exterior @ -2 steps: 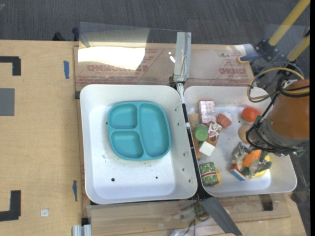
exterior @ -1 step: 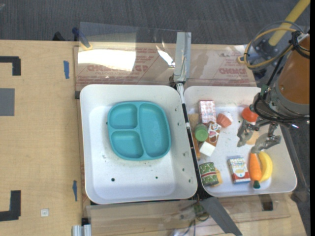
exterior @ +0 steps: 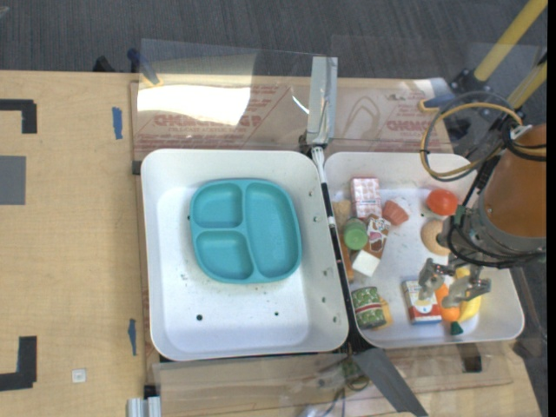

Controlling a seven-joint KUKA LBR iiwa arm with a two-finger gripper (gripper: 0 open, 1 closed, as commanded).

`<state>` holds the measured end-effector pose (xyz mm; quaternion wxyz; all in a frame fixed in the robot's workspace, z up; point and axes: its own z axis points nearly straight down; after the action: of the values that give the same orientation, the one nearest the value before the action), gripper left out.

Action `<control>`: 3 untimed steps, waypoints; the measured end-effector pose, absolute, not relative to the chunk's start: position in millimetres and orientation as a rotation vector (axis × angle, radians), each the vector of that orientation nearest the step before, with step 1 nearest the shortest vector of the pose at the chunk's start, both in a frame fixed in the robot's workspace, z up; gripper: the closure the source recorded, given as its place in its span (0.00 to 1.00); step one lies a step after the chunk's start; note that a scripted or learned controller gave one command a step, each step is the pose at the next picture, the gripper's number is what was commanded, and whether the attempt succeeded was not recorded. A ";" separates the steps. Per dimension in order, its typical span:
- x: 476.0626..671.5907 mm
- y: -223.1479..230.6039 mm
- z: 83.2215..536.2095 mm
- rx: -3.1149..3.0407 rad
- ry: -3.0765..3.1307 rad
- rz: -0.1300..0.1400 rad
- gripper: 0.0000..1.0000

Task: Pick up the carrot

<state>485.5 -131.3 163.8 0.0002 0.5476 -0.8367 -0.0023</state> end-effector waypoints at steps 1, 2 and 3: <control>483.9 -127.5 92.9 2.089 -2.352 0.017 1.00; 498.0 -171.7 232.1 2.263 -2.188 0.019 1.00; 491.8 -147.6 116.7 2.268 -2.183 0.008 1.00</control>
<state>491.8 -147.6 116.7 -0.0032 0.7204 -0.6935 0.0026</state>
